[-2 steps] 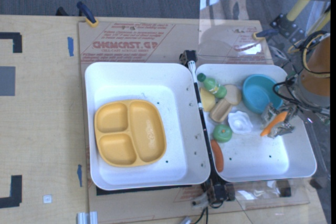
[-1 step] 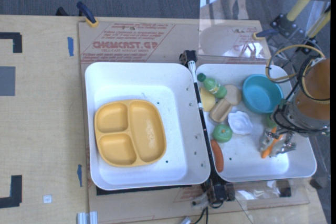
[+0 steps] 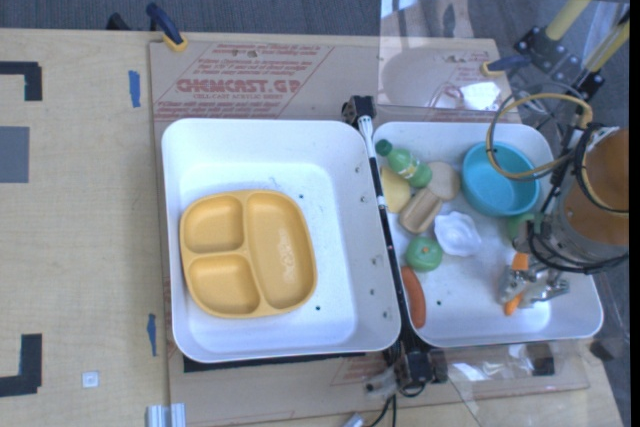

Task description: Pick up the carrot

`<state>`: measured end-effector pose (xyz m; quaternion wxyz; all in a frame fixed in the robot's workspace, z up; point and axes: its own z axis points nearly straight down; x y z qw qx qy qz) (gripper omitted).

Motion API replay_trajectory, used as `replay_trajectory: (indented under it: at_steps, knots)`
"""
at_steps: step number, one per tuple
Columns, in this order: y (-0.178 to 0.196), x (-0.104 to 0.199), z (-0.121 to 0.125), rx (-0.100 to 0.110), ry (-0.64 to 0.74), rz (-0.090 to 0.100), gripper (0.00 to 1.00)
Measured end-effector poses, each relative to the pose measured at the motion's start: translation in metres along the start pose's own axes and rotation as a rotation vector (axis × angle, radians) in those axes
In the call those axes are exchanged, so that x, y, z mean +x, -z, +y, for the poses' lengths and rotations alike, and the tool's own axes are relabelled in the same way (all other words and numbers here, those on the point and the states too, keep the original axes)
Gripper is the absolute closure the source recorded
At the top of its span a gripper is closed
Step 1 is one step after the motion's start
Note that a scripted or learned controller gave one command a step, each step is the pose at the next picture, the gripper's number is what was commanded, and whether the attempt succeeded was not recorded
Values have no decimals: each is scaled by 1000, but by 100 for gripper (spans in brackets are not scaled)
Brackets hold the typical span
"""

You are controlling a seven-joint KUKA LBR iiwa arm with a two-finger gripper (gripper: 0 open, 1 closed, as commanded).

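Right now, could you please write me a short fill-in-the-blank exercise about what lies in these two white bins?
The yellow three-compartment plastic tray lies in the ____ white bin.
The long orange carrot lies in the right white bin, along its ____ wall.
The round bowl in the right bin is ____ in colour.
The gripper is over the ____ bin.

Missing words: left; left; blue; right

Glossy white plastic bins (image 3: 190,335), smooth yellow plastic tray (image 3: 247,253), shiny blue bowl (image 3: 498,180), matt brown cardboard (image 3: 240,85)
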<state>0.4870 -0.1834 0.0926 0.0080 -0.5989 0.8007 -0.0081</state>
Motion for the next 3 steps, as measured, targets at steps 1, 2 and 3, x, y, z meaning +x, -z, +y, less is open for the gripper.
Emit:
replay_trajectory:
  at_steps: [1,2,3]
  knots:
    - [10,-3,-2,5,-1,-4,100]
    - [-1,-9,-3,-10,477,-6,100]
    - [61,-74,-20,-16,229,-5,100]
